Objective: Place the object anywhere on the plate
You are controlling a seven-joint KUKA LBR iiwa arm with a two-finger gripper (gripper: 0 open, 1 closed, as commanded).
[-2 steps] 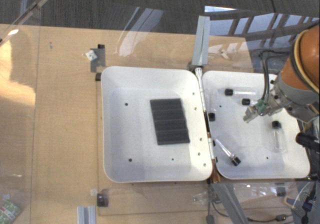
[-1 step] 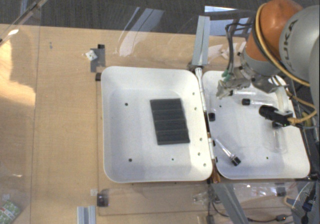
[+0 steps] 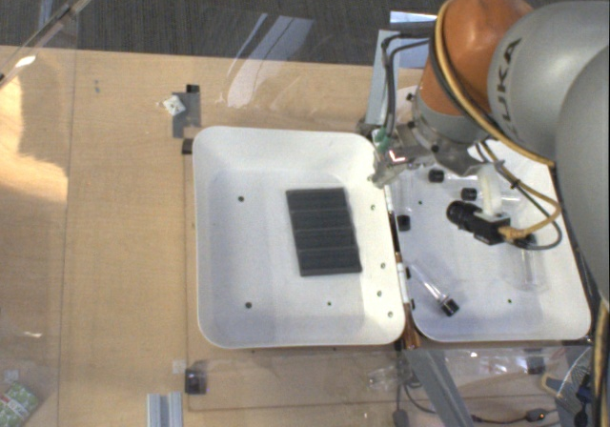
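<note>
A dark ridged rectangular plate (image 3: 324,231) lies flat in the middle of the left bin (image 3: 229,311). The hand (image 3: 396,156) hovers at the right bin's (image 3: 562,315) upper left corner, well right of the plate; its opening cannot be told.
</note>
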